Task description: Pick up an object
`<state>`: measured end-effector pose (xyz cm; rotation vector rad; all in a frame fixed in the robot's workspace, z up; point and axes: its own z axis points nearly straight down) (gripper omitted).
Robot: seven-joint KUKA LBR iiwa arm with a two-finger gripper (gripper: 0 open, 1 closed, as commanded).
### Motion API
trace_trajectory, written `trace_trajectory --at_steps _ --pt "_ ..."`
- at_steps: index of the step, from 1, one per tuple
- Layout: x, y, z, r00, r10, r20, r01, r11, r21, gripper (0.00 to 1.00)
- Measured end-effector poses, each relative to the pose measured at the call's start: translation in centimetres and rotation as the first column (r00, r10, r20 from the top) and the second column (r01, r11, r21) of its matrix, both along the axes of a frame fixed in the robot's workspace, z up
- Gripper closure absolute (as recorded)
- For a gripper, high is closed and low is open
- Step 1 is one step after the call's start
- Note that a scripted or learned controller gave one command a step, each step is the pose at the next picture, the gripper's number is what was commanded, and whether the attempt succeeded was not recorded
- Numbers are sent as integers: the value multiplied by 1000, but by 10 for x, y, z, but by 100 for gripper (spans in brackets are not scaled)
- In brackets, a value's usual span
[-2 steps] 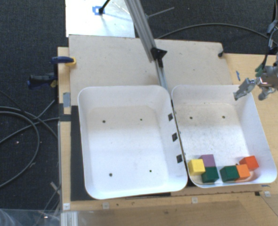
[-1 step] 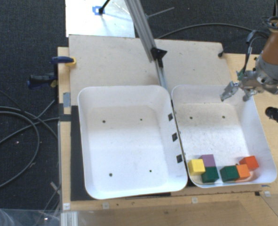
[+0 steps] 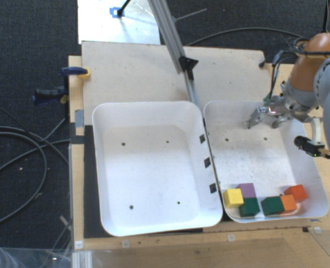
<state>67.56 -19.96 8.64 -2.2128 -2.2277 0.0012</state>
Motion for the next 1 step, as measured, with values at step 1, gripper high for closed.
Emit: trace_trajectory --at_steps 1 --pt "1 -1 5 1000 -1 4 1 1000 -2 0"
